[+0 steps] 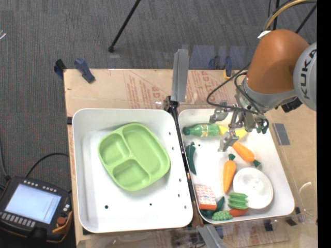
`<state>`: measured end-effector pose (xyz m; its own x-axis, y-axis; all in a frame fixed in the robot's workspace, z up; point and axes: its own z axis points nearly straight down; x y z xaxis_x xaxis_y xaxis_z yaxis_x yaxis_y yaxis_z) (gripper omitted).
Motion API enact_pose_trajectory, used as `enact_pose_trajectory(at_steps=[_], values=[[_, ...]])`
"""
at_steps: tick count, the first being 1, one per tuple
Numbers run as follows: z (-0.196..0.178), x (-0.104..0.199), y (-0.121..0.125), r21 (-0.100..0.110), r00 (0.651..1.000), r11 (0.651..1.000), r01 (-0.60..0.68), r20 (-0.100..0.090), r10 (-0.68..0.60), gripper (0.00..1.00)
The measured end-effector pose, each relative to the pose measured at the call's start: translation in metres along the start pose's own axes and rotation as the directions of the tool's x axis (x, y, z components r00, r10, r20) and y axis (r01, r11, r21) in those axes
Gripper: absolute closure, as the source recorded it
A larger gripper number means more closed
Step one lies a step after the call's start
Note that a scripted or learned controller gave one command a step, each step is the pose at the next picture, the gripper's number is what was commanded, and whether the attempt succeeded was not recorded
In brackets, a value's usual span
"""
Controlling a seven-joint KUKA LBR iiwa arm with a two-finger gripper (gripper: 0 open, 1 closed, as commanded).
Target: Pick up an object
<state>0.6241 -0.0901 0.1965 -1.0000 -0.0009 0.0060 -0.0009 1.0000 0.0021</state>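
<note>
Seen from above at a slant, a desk (pixel 129 89) carries two shallow white bins side by side. The left bin (pixel 88 123) holds a light green divided plate (pixel 134 155) with three compartments, lying flat near the bin's middle.

The right bin (pixel 276 164) holds a scatter of toy foods. A green bottle (pixel 202 130) lies on its side along the far wall. A dark green pepper (pixel 191 157) lies by the left wall. Two orange carrots lie near the centre: the upper carrot (pixel 244 152) slants toward the right, and the lower carrot (pixel 228 172) points toward the near edge. A round white plate (pixel 254 186) sits in the near right corner. Just beside it lie a green pea pod (pixel 238 200) and a small red and white box (pixel 205 196).

The grey arm (pixel 276 61) with its orange band reaches in from the right. Its jaws (pixel 232 133) hang over the far part of the right bin, between the bottle's cap end and the upper carrot. They appear slightly apart, though clutter makes this hard to judge, and nothing is visibly held between them.
</note>
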Motion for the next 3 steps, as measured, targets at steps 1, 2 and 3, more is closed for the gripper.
enact_pose_trajectory(at_steps=[1, 2, 3], values=[[0.097, 0.029, -0.038, -0.003, 1.000, 1.000, 0.004, -0.014, -0.004, 0.00], [0.115, 0.113, -0.031, 0.000, 0.981, 0.981, -0.196, -0.004, 0.196, 0.00], [0.113, 0.122, 0.007, 0.001, 0.955, 0.955, -0.297, 0.000, 0.297, 0.00]])
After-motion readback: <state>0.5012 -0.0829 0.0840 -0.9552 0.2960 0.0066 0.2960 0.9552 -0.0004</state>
